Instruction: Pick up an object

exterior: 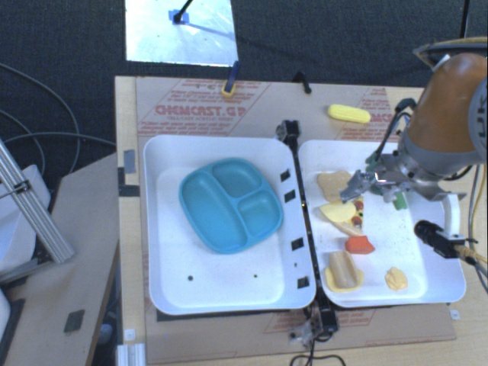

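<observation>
The hand (357, 191) hangs low over the right bin (442, 280), above a yellow wedge (339, 216) of toy food with red dots; whether it is wide or narrow I cannot tell. Near it lie a tan flat slice (333, 183), a red chunk (359, 244), a bread-like roll (342, 269) and a small yellow lump (395, 278). The left bin (164, 280) carries a smooth blue divided plate (230, 203), and a yellow banana-like piece (349, 113) rests on the cardboard-covered tabletop (191, 105).

Two white bins sit side by side. The left bin (164, 280) holds a blue tray (230, 204). In the right bin (442, 280), the gripper (357, 191) hangs over a yellow wedge (339, 215), near a red piece (359, 244) and bun (343, 270).
</observation>
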Motion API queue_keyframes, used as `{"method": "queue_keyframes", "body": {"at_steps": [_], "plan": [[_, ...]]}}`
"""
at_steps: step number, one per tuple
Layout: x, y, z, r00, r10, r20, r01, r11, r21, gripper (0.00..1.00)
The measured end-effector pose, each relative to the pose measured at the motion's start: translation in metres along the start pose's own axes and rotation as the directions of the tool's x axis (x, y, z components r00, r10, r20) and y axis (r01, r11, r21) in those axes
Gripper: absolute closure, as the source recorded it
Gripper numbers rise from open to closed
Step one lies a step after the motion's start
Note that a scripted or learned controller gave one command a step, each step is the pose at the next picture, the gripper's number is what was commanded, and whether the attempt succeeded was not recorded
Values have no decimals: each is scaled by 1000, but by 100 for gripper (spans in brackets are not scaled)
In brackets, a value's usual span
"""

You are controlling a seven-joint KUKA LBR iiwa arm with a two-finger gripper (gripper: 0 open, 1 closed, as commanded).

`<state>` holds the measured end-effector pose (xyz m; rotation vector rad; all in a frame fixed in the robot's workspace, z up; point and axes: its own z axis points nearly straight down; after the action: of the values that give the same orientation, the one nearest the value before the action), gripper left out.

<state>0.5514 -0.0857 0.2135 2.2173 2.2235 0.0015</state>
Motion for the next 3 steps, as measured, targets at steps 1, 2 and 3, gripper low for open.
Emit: {"method": "queue_keyframes", "body": {"at_steps": [1, 2, 3], "plan": [[-13, 47, 124, 1000, 1, 1, -1, 1000, -11, 0], [-15, 49, 112, 1000, 3, 7, -3, 1000, -19, 100], [-59, 33, 100, 1000, 5, 2, -5, 1000, 0, 100]]}}
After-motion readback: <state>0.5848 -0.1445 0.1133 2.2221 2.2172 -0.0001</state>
